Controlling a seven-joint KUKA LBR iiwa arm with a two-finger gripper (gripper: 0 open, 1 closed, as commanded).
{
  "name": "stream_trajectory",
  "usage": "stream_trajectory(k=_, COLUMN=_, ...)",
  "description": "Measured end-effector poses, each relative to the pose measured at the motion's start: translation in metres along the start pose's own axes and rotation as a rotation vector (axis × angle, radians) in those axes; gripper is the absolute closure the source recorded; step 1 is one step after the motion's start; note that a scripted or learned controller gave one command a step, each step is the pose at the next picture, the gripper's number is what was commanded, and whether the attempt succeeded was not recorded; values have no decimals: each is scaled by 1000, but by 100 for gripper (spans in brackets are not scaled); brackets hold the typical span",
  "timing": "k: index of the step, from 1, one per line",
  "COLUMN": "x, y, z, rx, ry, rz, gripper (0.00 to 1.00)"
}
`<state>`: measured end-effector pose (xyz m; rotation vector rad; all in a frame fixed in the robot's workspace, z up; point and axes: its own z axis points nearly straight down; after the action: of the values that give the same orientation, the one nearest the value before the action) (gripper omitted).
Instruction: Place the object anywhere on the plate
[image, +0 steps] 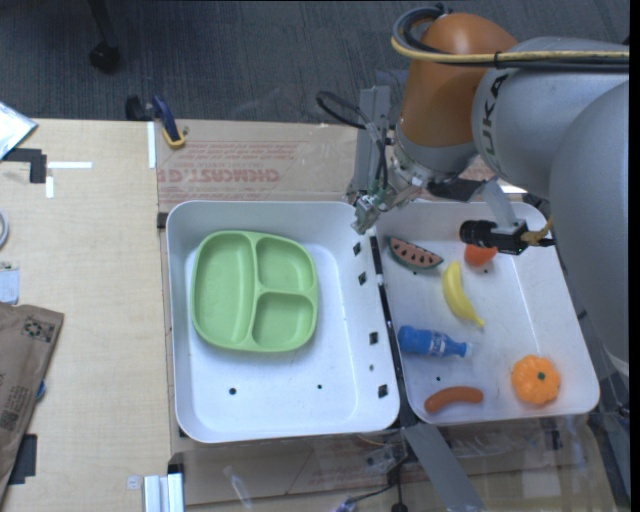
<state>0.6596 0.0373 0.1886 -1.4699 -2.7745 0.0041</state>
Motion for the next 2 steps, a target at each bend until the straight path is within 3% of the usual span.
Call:
stream_trajectory(k=1, x=44, y=30, z=0, rx=-1, ry=-1, rz=-101, gripper=100)
stream_trajectory(k=2, x=44, y=30, z=0, rx=-1, ry=-1, rz=-101, gripper=0)
